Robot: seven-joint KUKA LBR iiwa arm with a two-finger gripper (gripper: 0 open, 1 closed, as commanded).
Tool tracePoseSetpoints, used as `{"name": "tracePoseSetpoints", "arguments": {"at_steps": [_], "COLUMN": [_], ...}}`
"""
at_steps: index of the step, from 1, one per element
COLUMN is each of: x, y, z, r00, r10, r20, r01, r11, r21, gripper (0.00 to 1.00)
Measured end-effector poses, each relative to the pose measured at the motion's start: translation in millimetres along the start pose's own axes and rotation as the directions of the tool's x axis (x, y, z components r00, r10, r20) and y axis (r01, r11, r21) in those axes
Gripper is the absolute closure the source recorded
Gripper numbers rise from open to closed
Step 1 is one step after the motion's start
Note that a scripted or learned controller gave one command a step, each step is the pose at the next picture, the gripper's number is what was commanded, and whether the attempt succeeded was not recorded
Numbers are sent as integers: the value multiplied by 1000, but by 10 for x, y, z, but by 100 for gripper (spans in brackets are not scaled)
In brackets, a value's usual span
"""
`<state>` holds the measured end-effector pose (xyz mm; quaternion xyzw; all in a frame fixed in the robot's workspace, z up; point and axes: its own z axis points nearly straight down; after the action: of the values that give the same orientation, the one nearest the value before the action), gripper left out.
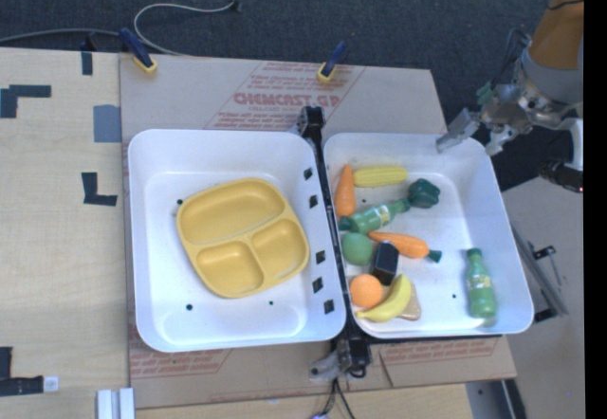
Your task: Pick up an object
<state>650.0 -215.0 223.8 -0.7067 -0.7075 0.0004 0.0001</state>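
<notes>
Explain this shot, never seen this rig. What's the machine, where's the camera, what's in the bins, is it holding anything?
One fixed camera looks down at a slant on a bench with two shallow white bins side by side. The machine is a grey robot arm with an orange band; its gripper hangs over the right bin's far corner, nothing visible between its fingers. The left bin holds a yellow tray with three compartments. The right bin holds toy food: corn, two carrots, a green pepper, two green bottles, an orange, a banana, a small black block and a round green piece.
</notes>
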Motion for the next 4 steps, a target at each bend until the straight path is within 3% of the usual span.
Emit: {"name": "tracePoseSetpoints", "arguments": {"at_steps": [1,2,3,4], "x": [55,321,617,1039], "y": [-61,130,-40,146], "z": [1294,1405,1376,1401], "r00": [1000,1000,1000,1000], "r10": [-1,-5,0,-3], "r20": [0,2,2,3], "r01": [1,5,0,3], "r11": [1000,1000,1000,1000], "r21": [1,28,-3,21], "gripper": [0,0,0,0]}}
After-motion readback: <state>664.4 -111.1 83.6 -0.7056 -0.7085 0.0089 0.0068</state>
